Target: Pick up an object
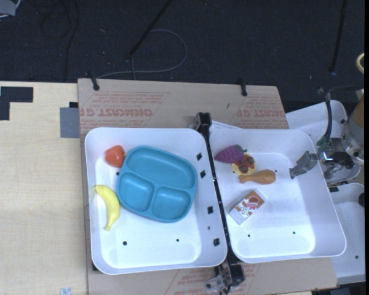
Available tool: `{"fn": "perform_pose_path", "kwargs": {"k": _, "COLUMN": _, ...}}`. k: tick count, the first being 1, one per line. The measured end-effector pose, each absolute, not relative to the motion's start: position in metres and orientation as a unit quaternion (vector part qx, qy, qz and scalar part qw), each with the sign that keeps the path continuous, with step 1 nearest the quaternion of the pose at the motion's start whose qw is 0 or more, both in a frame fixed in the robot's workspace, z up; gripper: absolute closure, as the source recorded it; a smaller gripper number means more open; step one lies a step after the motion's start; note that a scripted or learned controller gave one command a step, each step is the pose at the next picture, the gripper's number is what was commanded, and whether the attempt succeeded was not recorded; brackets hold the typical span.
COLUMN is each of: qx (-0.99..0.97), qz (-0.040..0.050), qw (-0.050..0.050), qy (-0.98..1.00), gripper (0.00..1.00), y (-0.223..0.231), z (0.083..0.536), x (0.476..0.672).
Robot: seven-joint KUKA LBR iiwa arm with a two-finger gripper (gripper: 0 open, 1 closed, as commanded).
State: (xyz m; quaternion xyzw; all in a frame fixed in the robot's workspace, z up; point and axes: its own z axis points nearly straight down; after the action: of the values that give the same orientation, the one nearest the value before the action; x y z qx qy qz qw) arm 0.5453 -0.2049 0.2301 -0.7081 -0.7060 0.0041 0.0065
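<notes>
The right bin [295,238] holds a purple grape bunch [229,153], a small red and yellow toy [246,163], a tan drumstick [259,177] and a small white and red carton [246,206]. My gripper [306,163] hangs over the right bin's upper right part, to the right of the drumstick and apart from it. I see nothing held in it. The arm comes in over the bin's right rim.
The left bin [147,251] holds a blue divided plate [157,183], a red tomato [115,156] at its upper left and a banana [109,205] along the left wall. A black divider [214,195] runs between the bins.
</notes>
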Motion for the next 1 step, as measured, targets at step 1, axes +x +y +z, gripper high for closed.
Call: {"fn": "perform_pose_path", "kwargs": {"k": 1, "qx": -0.707, "qz": 0.0004, "qw": 0.0, "qy": -0.707, "gripper": 0.0, "y": -0.2049, "z": 0.2374, "x": 0.548}}
